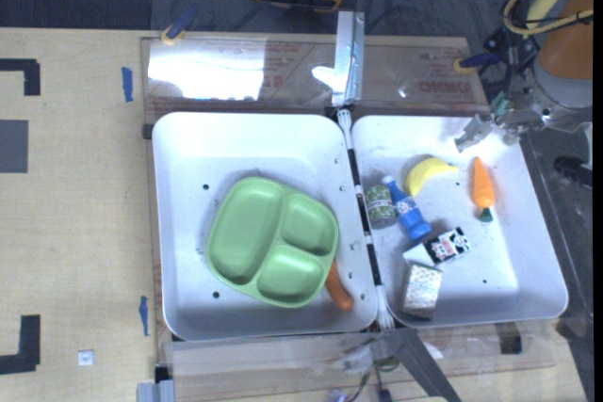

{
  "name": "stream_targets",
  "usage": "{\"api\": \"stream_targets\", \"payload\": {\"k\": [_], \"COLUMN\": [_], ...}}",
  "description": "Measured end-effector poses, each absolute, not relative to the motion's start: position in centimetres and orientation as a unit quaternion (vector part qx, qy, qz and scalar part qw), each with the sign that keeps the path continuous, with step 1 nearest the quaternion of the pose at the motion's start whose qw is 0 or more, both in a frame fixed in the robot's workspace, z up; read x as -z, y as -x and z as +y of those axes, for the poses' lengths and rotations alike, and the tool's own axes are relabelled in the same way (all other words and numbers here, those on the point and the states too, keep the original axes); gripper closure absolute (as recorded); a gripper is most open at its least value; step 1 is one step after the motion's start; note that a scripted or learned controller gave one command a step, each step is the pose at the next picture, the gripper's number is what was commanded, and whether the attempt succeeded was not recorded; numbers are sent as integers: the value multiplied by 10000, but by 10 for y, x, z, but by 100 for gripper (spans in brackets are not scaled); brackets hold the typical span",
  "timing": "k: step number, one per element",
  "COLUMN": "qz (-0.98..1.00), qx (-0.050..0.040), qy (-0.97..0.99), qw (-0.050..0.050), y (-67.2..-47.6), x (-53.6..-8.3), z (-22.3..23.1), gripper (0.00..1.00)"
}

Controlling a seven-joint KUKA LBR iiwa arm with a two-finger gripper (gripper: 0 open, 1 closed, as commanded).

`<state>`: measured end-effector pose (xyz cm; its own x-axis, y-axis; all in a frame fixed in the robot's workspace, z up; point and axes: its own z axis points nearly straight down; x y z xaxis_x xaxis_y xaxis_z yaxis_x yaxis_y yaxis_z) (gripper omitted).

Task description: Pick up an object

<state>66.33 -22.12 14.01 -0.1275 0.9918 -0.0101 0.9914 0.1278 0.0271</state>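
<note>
In the left bin (179, 155) a green divided plate (271, 242) lies tilted a little, its three compartments facing up, and an orange carrot-like piece (338, 288) pokes out from under its lower right edge, near the wall where the two bins meet. Across that divider, the right bin (537, 287) holds a small scatter of things. Just beside the divider sits a small greenish can (380, 205), and a blue bottle (407, 212) lies touching it on its right, slanting down toward a black-and-white toy (447, 246) (cow-patterned, as far as I can make out). Below those, close to the near wall, stands a pale speckled box (422, 287). Above the bottle rests a yellow lemon (428, 174), and to its right a toy carrot (482, 186) lies with its green end pointing down. The gripper (485, 129) hangs over the upper right corner of this bin, just above the carrot and apart from it; from here it is too blurred for me to tell how it is set, and nothing shows in its grasp. Behind it the grey wrist with its orange band (570, 52) reaches in from the right.
</note>
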Motion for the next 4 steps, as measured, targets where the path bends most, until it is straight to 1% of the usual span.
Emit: {"api": "stream_targets", "payload": {"k": [1, 2, 3, 4], "qz": [7528, 7534, 7535, 7526], "qx": [-74, -63, -63, -81], "qy": [-6581, -6573, -6573, -6582], "qw": [136, 163, 160, 169], "y": [-663, -664, -664, -659], "x": [-140, -147, -147, -141], "z": [-221, -222, -222, -221], "gripper": [0, 100, 0, 0]}}
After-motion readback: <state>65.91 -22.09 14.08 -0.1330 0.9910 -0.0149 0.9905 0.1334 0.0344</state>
